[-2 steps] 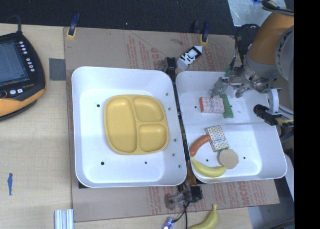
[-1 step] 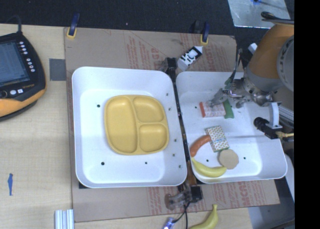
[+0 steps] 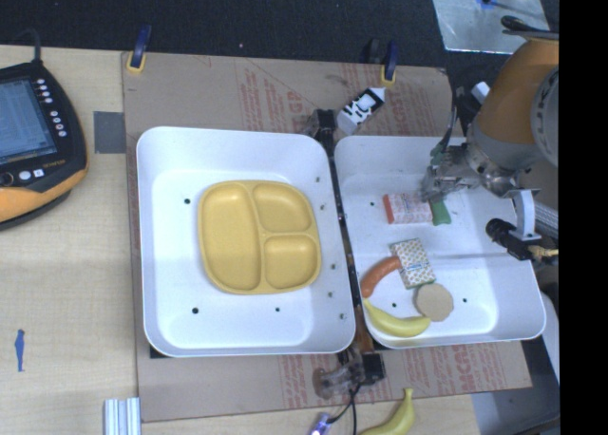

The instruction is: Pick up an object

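My gripper (image 3: 441, 188) hangs low over the far part of the right bin (image 3: 503, 314). Directly beneath it are a red-and-white packet (image 3: 407, 207) and a small green piece (image 3: 441, 213), and whether it touches either is unclear. Nearer the front of that bin lie a patterned small box (image 3: 413, 262), an orange sausage-shaped piece (image 3: 379, 274), a yellow banana (image 3: 396, 323) and a tan round disc (image 3: 435, 303).
The left bin (image 3: 171, 319) holds a yellow divided plate (image 3: 258, 235). A control pendant (image 3: 33, 143) rests on the bench at the far left. A black-and-white object (image 3: 361, 108) lies behind the bins, and a second banana (image 3: 399, 414) sits in front of them.
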